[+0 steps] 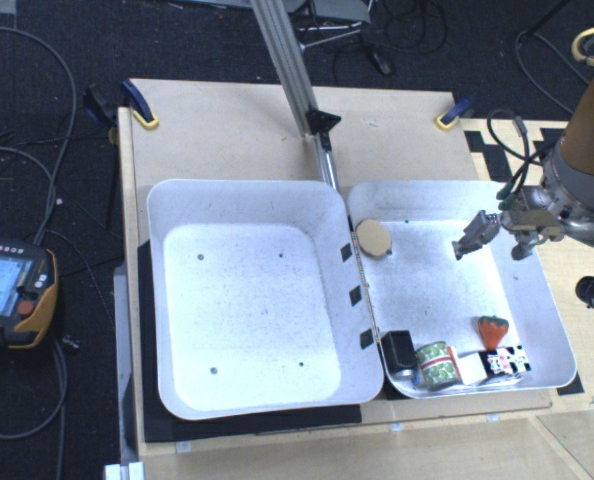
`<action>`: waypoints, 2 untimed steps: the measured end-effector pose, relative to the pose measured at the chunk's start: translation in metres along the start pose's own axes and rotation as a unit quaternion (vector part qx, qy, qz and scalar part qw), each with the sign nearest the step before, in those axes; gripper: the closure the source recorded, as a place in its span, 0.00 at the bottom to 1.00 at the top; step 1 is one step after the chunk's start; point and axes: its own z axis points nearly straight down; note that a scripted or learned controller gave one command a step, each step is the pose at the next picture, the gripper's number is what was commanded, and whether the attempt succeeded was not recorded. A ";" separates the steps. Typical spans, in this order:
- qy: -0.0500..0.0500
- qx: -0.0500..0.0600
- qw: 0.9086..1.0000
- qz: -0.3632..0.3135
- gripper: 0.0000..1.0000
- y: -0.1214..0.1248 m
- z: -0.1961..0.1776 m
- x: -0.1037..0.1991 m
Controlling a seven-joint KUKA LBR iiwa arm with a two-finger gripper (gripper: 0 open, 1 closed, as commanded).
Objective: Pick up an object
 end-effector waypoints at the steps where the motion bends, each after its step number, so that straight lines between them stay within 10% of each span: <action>1: 0.000 0.003 1.000 0.000 0.00 -0.006 0.092 0.010; 2: 0.000 -0.001 1.000 0.000 0.00 -0.032 0.195 0.033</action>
